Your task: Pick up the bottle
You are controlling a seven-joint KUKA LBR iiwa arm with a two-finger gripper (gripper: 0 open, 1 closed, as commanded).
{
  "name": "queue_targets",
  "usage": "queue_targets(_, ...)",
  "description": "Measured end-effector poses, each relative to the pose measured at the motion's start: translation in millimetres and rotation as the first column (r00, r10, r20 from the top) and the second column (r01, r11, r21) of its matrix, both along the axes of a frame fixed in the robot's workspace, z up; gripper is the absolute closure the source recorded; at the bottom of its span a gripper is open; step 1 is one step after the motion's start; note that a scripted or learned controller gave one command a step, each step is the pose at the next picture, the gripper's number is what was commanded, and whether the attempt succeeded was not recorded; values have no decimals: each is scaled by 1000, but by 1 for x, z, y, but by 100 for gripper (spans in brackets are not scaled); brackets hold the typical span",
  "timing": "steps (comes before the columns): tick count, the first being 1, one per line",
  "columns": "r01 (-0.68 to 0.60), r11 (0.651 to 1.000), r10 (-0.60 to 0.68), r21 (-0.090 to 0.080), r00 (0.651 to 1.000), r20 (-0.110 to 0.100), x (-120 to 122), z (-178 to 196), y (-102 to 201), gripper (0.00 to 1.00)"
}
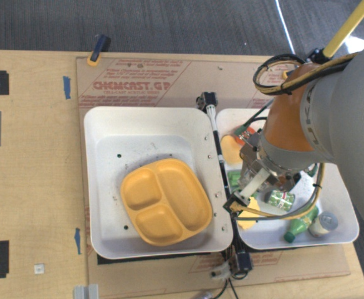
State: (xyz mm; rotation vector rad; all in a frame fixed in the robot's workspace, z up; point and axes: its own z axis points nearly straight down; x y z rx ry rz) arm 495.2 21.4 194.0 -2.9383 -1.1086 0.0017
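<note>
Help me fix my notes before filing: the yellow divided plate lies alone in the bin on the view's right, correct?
Not quite. The camera view shows the yellow divided plate lying alone in the bin on the view's left, not its right.

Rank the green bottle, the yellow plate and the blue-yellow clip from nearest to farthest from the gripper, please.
1. Green bottle, right bin, close beside the gripper.
2. Yellow plate, left bin.
3. Blue-yellow clip, at the bench's far edge, beyond the left bin.
</note>
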Motion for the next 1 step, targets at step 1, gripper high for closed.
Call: queue_targets(1, -484, 875, 484, 2, 875, -1, -16, -10, 32, 100)
